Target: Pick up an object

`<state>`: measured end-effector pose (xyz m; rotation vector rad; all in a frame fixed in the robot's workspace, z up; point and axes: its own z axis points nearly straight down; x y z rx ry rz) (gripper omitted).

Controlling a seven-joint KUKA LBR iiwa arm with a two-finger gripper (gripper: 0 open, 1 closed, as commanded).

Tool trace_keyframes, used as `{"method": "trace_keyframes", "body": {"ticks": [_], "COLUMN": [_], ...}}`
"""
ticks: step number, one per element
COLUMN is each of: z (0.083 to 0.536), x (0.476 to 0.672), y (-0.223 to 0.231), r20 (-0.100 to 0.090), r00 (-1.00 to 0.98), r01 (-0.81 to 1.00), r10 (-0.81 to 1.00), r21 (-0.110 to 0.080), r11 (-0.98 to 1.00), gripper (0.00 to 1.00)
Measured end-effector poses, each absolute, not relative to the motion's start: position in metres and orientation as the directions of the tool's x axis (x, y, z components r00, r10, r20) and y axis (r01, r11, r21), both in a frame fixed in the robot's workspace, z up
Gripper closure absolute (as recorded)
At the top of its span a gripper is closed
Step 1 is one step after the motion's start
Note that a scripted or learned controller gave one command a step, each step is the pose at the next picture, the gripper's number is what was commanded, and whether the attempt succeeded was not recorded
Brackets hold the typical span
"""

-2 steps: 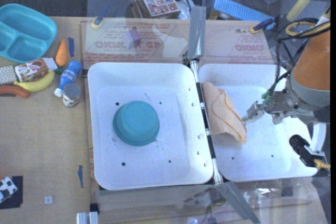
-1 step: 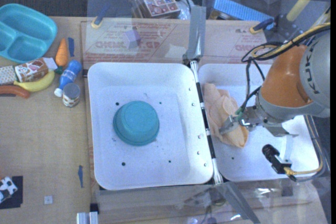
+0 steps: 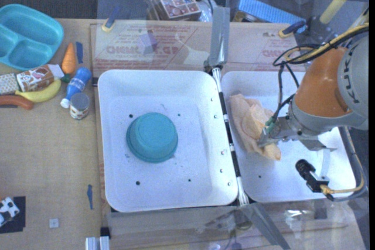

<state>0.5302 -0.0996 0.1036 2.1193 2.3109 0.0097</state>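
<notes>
In the left shallow white bin (image 3: 117,96), an upturned teal plastic bowl (image 3: 152,137) sits left of centre; bare floor rings it on all 4 sides, widest toward the right wall. In the right shallow white bin (image 3: 258,184), a crumpled pale-orange cloth (image 3: 249,120) fills the left part near the dividing rim, and the grey-and-orange arm (image 3: 325,96) overhangs the middle and right. The tool (image 3: 268,133) appears to touch the cloth. The near-left floor lies open.
</notes>
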Motion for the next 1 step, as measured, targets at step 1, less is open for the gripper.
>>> {"method": "trace_keyframes", "body": {"ticks": [1], "z": [0.1851], "x": [0.6079], "y": [-0.0868], "r20": [-0.001], "r00": [-0.356], "r01": [0.934], "r10": [0.934], "r21": [0.001], "r11": [0.356], "gripper": [1.0]}}
